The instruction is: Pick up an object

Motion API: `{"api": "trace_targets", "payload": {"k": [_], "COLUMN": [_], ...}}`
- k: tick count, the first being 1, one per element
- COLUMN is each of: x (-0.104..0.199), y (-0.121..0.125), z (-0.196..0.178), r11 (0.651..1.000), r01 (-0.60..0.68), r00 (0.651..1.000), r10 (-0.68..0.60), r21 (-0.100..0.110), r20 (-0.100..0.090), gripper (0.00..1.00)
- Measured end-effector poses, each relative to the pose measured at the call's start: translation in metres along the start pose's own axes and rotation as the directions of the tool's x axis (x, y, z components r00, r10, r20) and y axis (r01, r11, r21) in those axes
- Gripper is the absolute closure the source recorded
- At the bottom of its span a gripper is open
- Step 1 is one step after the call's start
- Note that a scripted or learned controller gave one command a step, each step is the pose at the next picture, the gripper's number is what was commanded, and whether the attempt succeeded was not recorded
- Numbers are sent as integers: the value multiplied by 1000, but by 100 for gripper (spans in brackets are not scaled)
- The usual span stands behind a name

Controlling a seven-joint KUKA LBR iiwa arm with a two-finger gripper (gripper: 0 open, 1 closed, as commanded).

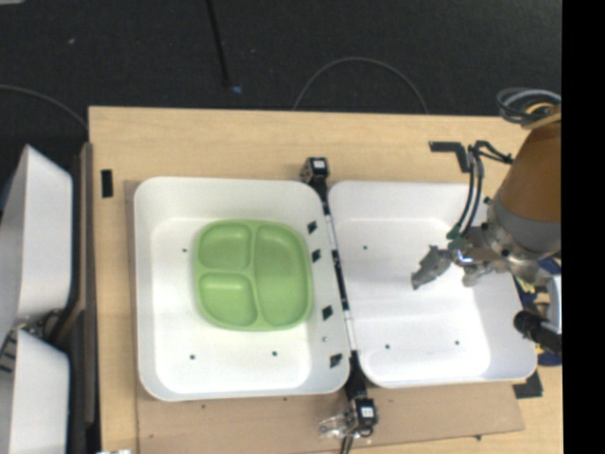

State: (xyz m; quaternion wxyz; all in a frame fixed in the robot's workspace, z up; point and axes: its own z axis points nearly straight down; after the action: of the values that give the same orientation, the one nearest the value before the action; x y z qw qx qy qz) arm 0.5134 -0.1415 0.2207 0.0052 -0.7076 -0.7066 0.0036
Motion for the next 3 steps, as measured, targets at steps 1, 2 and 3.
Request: {"api": "trace_targets", "payload": {"k": [1,2,3], "x": [0,-5,-7], "y": [3,-2,-7], "z": [-7,53,97], "r11": [1000,1000,1000], "r01": [3,1,0], "r00": [1000,1000,1000], "r10": [-3,-1,0], "r21": [-14,-9,-9], "r20": [2,3,3], "gripper": [0,0,0]}}
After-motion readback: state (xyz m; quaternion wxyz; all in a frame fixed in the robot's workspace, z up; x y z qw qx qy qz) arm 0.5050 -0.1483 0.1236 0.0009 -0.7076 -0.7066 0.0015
